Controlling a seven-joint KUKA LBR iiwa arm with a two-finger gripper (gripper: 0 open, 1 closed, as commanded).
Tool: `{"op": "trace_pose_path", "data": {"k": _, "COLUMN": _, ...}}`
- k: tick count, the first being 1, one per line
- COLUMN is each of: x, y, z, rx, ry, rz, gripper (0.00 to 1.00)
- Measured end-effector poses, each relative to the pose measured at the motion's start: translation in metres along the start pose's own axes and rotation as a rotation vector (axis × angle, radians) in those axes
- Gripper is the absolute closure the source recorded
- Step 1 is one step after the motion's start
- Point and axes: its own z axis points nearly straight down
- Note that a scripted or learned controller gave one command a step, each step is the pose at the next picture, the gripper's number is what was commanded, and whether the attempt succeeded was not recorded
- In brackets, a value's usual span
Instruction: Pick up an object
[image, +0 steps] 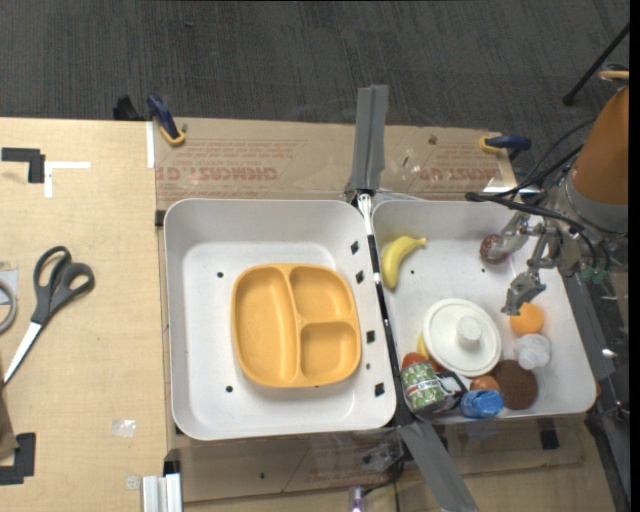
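Observation:
The right bin (560, 405) holds a yellow banana (398, 258) at its back left and a white round lidded dish (462, 335) in the middle. An orange ball (528, 320), a small white piece (534, 352) and a brown disc (517, 385) lie along the right side. A green can (425, 387), a blue item (483, 403) and small red pieces sit at the front. My gripper (524, 288) hangs over the right side of this bin, just above the orange ball, with a reddish-brown object (492, 248) to its upper left. I see nothing held in it.
The left bin (190, 400) carries a yellow divided plate (297, 325). A grey divider (370, 150) runs between the bins. Scissors (45, 295) lie on the wooden bench at the left. Blue clamps (165, 120) hold the cardboard at the back. Cables trail at the right.

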Motion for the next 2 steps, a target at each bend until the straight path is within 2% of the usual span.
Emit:
{"op": "trace_pose_path", "data": {"k": 1, "x": 0.010, "y": -0.038, "z": 0.095, "rx": 0.000, "ry": 0.002, "rz": 0.050, "gripper": 0.00}}
{"op": "trace_pose_path", "data": {"k": 2, "x": 0.069, "y": 0.009, "z": 0.093, "rx": 0.003, "ry": -0.004, "rz": 0.154, "gripper": 0.00}}
